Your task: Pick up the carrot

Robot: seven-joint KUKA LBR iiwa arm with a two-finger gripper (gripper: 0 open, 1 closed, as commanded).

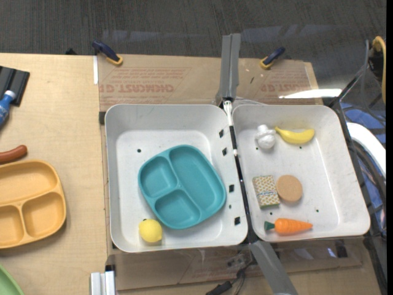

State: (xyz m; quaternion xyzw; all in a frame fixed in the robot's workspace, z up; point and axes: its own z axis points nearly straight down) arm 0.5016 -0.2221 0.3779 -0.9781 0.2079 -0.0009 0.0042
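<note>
Carrot point(290, 227) lies on its side along the near edge of the right bin point(344, 140), green tip pointing left toward the divider, orange body running right. It rests just below a small patterned block point(265, 191) and a round tan disc point(289, 188), close to both but apart from them. From where I stand I cannot tell what state the tool is in, so by my reading the pick has not begun; the reach is the step in hand. The next move calls for coming down over the middle of the carrot with the grip set across its narrow width, minding the bin wall right beside it.

Counting: two white bins on the tabletop point(55, 103). The right one holds five things: one carrot, one block, one disc, one banana point(295, 135) and one small white object point(265, 138) at the far side. The left bin point(123, 128) holds one teal divided plate point(181, 186) and one yellow lemon point(150, 231).
</note>
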